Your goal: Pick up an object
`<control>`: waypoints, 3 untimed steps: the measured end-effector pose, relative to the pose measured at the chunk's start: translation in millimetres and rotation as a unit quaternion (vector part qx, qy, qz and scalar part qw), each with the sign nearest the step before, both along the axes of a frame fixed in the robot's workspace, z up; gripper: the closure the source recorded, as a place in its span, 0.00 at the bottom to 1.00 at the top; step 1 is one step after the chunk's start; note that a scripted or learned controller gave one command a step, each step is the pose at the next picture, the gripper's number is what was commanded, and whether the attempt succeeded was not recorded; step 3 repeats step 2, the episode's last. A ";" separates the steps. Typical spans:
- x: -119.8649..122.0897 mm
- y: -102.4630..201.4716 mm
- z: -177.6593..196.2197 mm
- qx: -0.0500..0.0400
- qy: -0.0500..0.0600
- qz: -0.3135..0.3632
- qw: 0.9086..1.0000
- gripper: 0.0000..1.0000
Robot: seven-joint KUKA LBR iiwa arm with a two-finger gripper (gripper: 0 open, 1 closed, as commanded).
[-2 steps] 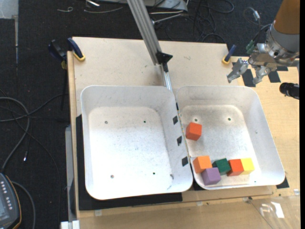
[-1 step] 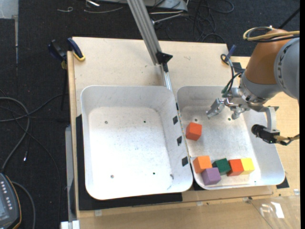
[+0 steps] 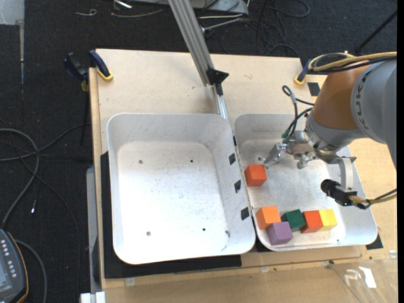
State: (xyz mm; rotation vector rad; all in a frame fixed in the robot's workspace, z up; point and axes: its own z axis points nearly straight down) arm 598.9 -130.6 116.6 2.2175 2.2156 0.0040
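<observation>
From my remote seat, I saw the gripper point(image 3: 285, 153) hanging over the right bin point(image 3: 275, 124), reached in from the right under the grey arm point(image 3: 366, 106) with its orange band. Whether its jaws were spread or pressed together I could not tell; the metal parts blurred into each other, and I saw nothing between them.

The nearest candidate was a lone orange block point(image 3: 255, 175), lying just below and to the left of the gripper, close to the wall that divides the two bins. The other blocks sat in a tight cluster along the bin's near edge: a second orange block point(image 3: 268, 216), a purple block point(image 3: 279, 232), a green block point(image 3: 294, 219), a red-orange block point(image 3: 312, 220) and a yellow block point(image 3: 327, 218), several touching one another.

My worry was the offset. If the arm came straight down from where it hung, I judged it would land beside the lone block and nudge it toward the wall rather than straddle it. A block pushed against that wall would leave no room for one finger. Going for the cluster looked riskier still, since packed neighbours could jam the fingers or get knocked aside.
</observation>
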 end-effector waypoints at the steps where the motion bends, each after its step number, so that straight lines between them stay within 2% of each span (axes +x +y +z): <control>1: 8.1 -26.5 -22.4 0.001 0.003 -0.001 1.000 0.00; 2: -50.2 -76.6 -21.3 0.000 0.005 -0.003 1.000 0.00; 3: -50.2 -76.6 -21.3 0.000 0.005 -0.003 1.000 0.00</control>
